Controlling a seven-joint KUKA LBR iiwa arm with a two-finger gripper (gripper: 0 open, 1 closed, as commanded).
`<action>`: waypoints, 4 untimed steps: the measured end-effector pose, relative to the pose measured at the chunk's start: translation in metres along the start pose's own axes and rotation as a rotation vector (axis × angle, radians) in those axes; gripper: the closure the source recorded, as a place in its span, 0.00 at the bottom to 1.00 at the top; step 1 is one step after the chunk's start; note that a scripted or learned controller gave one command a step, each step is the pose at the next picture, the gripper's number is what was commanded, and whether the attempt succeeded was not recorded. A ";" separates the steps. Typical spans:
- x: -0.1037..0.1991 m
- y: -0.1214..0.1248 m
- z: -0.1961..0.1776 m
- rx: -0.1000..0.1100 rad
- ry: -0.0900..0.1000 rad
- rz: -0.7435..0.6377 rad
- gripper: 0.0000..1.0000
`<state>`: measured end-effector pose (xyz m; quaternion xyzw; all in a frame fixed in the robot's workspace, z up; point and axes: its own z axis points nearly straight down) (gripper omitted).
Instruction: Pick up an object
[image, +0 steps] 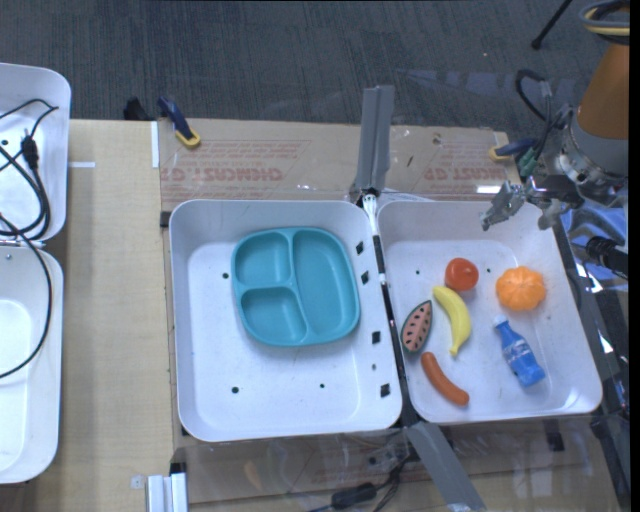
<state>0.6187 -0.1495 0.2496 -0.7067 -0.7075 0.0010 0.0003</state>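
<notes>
The right bin (575, 395) holds a red tomato (461, 273), an orange (521, 288), a yellow banana (454, 318), a watermelon slice (416, 326), a brown sausage (444, 379) and a small blue bottle (519, 352). My gripper (522, 205) hangs over the far right corner of this bin, above and behind the orange and clear of every object. Nothing shows in its grasp. The arm's orange band (610, 90) rises at the top right.
The left bin (200, 390) carries a teal divided plate (296, 285). A grey post (375, 140) stands behind the seam between the bins. Cables and a blue clip (515, 150) lie behind the right bin. White trays with black wires (25, 200) sit at far left.
</notes>
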 end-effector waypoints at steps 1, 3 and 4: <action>0.012 -0.004 0.106 0.001 0.001 0.002 0.00; 0.015 -0.012 0.148 -0.001 0.000 0.006 1.00; 0.089 0.004 0.053 -0.001 0.000 -0.001 1.00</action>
